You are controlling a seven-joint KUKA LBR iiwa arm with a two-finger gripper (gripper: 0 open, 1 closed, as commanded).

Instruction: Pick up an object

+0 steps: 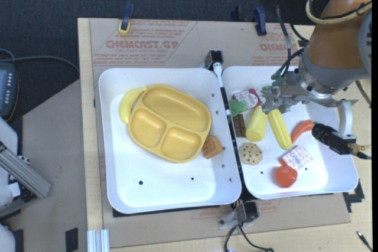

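Looking down at a slant on a brown board that bears two shallow white plastic bins side by side. The left bin holds a yellow plastic divided plate with three compartments, tilted and lying partly over a paler yellow flat piece at its left edge. A small brown lump, like toy bread, sits touching the plate's near right corner.

The right bin holds a scatter of toy foods. A yellow toy corn cob lies near its middle, with a smooth yellow pear-shaped piece just to its left. A round chocolate-chip cookie rests nearer the camera. A red tomato-like toy sits near the front, touching a small white and red packet. An orange carrot-like piece lies right of the corn. A green and red packaged item lies at the far left.

The grey and orange arm reaches in from the right. Its gripper sits low over the far end of the corn cob; whether it is open or closed cannot be made out.
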